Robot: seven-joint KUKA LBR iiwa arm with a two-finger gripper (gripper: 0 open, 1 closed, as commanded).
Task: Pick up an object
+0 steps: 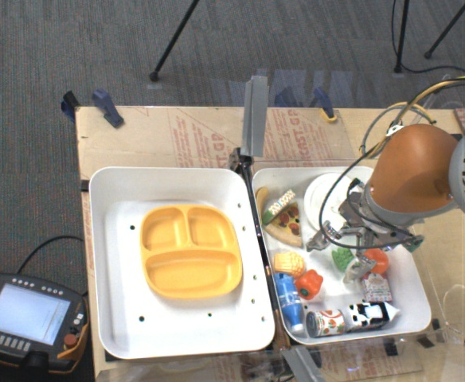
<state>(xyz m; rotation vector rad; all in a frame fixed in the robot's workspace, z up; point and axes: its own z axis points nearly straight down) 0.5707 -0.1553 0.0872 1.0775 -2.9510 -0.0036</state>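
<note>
Camera view: the right bin (420,291) holds a crowd of small toy foods. A pizza slice (285,218) with a brown crust lies at its upper left, beside a white plate (322,200). Below it lie a yellow corn cob (289,262), an orange-red pepper (309,283) and a blue bottle (290,299) along the bin's left wall. At the front edge a red-and-white can (325,322) lies on its side, touching a black-and-white carton (371,315). A green piece (342,259) and a red-orange piece (376,260) sit directly under the tool (357,255), which hangs low over the middle of this bin. How far the tool stands open, and whether it has hold of anything, cannot be told from here. The left bin (109,213) holds a yellow divided tray (191,251), lying flat near its centre. Both bins rest on the bench (177,134).
</note>
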